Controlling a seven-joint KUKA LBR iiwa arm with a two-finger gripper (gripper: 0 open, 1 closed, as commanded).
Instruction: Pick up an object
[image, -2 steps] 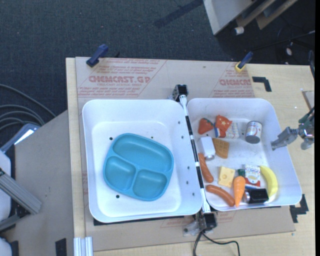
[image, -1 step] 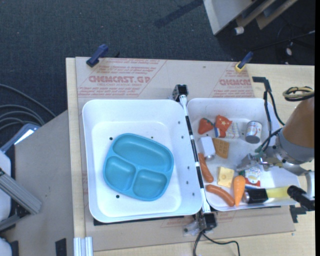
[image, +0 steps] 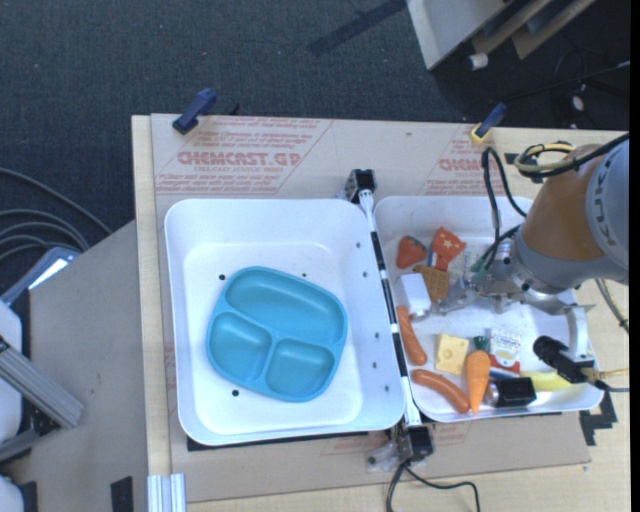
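My arm (image: 590, 215) is a thick, rounded grey tube with a broad orange band (image: 560, 225) wrapped around it above the wrist. Below the band the casing goes grey again and narrows into a metal wrist. Black cables (image: 492, 185) loop along my side, one sheathed in yellow (image: 545, 152). My pincer (image: 462, 290) is small, silver-grey metal with dark fittings.

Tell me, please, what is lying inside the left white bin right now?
The left white bin holds one thing: a blue divided plate with three compartments, lying flat near the middle. Whatever is under the plate is covered.
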